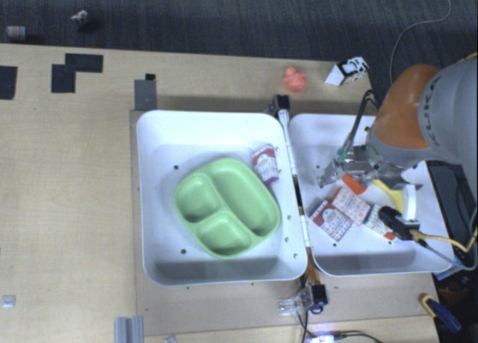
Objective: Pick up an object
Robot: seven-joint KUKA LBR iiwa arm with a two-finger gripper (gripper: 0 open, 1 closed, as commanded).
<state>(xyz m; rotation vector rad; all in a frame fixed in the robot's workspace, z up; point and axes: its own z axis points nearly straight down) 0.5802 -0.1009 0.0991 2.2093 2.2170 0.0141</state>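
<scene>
The arm (pixel 448 110) comes in from the right edge of the camera view, its bulky grey body filling the upper right corner. Below that grey segment sits the orange band (pixel 403 110), rounded and turned toward the camera. From the band the wrist (pixel 385 156) angles down and to the left, narrowing into a darker grey section. At its end the gripper (pixel 334 172) points leftward and slightly down, low over the bench. The metal parts at its tip are small and partly blurred, so their spacing cannot be judged. Thin dark cables run along the wrist toward the tip.
</scene>
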